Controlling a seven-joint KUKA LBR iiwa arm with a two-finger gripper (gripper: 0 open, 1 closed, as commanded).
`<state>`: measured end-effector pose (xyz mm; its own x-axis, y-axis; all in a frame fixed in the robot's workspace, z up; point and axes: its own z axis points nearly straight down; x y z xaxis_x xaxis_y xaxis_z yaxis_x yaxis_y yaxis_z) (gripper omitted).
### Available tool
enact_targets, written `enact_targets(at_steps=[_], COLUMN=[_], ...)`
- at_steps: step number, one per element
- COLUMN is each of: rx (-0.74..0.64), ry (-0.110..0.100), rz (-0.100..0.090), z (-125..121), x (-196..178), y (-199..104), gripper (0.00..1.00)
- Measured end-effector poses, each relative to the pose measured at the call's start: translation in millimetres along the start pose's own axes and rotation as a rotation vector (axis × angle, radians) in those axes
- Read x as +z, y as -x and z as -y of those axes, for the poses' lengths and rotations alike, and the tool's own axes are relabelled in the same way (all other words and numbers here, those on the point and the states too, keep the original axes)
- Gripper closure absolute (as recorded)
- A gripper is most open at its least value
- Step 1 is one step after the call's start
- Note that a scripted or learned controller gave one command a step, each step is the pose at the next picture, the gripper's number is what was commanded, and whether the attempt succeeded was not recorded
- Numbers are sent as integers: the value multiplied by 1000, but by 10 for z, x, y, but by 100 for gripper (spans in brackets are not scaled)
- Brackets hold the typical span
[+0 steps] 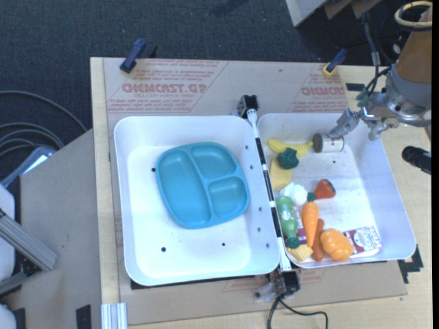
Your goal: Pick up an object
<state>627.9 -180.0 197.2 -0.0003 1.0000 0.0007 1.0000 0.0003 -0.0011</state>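
The right bin (384, 177) holds several toy foods. A yellow banana (277, 144) and a green piece (288, 159) lie at its far left, with a pale yellow block (280, 177) below them. A red piece (324, 189), a carrot (310, 221), an orange fruit (335, 244) and a white-and-pink packet (365, 238) lie toward the near end. My gripper (346, 138) hangs over the far part of this bin, open, with nothing between its fingers. Its left fingertip (318, 142) sits just right of the banana.
The left bin (137, 225) holds a blue divided plate (202, 184). A black-clipped ridge (264, 177) separates the two bins. A white round piece (296, 194) and a green bottle-like toy (288, 218) crowd the right bin's left wall. Blue clamps (132, 55) hold the board's far corners.
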Motion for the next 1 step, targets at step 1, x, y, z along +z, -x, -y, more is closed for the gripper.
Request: enact_targets(at_steps=[1], rx=[0], ry=[0], rz=[1], z=[-265], x=[994], y=[-201], gripper=[0])
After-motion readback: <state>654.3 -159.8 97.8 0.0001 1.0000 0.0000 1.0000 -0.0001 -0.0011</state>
